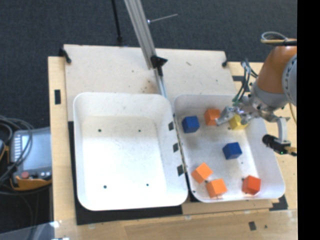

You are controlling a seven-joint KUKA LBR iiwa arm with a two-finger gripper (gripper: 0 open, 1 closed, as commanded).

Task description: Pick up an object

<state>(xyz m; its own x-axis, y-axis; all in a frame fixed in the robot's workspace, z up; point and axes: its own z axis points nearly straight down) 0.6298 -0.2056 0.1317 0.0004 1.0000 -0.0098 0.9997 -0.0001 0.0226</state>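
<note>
The right bin [265,139] holds several small blocks. A yellow block [239,123] lies near the bin's upper right, directly under my gripper [234,115], which hangs low over it and partly covers its top. An orange block [212,116] sits just left of the gripper, close to it. Further left is a blue block [190,124], and a second blue block [232,150] lies in the bin's middle. Two orange blocks [202,172] [216,187] and a red-orange block [251,185] sit along the near side.
The left bin [85,134] stands beside the right one, with a raised rim between them. A slanted metal pole [142,31] rises behind the bins. The arm's orange band [275,74] and cables hang over the right bin's far right corner.
</note>
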